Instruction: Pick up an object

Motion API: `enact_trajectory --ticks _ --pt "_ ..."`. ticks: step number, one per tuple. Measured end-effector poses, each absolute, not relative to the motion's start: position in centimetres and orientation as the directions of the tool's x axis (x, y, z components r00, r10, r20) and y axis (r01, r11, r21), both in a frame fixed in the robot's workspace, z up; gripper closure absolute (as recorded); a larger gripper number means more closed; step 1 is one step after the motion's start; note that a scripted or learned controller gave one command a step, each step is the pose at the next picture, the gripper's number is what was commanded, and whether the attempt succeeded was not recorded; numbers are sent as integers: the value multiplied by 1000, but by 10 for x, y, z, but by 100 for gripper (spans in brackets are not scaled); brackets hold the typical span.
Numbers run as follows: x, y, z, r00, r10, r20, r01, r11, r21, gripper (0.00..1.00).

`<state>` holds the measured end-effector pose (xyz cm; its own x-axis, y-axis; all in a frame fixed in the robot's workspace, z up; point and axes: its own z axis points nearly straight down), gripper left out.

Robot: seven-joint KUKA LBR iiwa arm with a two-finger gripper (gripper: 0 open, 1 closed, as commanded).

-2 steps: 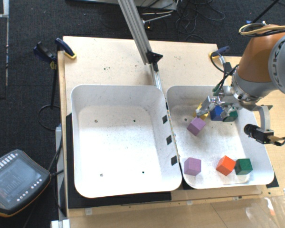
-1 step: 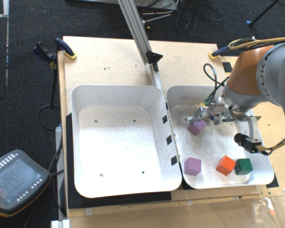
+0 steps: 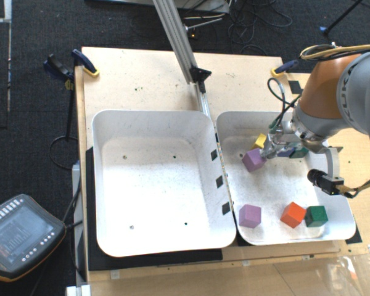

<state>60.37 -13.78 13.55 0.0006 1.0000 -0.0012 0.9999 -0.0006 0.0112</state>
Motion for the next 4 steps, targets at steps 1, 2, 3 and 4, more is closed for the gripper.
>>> enact_trajectory --ticks 1,2,3,4 --pt "610 -133 197 -3 1000 -2 1000 3 8 100" --pt "616 -129 242 -4 1000 -2 1000 4 7 100" --pt "617 -129 265 -3 1000 -1 1000 3 5 100" --pt "611 -70 252 -8 1000 2 1000 8 -2 100"
